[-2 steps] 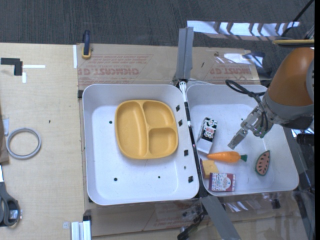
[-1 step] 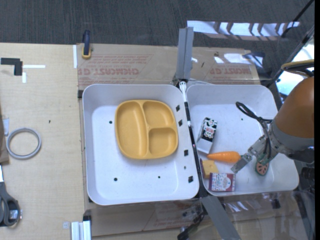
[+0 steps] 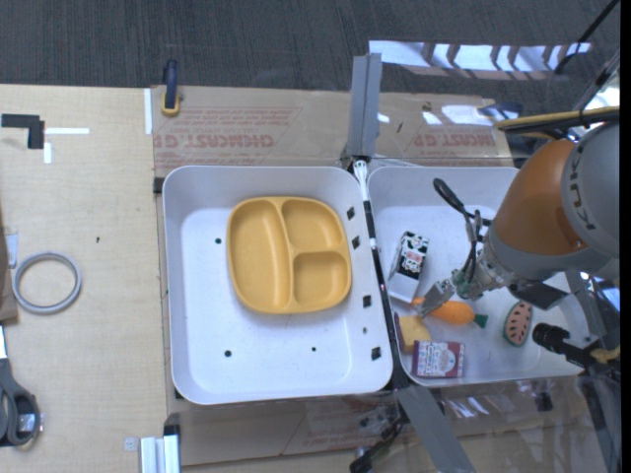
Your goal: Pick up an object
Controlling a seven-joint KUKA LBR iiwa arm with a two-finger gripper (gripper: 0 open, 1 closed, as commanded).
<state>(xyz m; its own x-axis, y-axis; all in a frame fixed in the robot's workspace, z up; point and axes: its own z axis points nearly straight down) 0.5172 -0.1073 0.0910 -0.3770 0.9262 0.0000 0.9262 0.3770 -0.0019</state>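
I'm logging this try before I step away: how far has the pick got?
Done: the arm has reached into the right bin, and the gripper is down at the toy carrot. In hand: nothing that I can confirm; the carrot lies on the bin floor. Left: a sure grasp and a lift. The yellow plate sits in the left bin.

The claw [image 3: 446, 292] hangs low in the right bin [image 3: 449, 180], just above a toy carrot [image 3: 452, 312]. A watermelon slice [image 3: 518, 323], a small red box [image 3: 438, 360] and a black-and-white carton [image 3: 411, 255] lie near it. The left bin [image 3: 197, 353] holds a yellow plate [image 3: 289, 254] with three parts.
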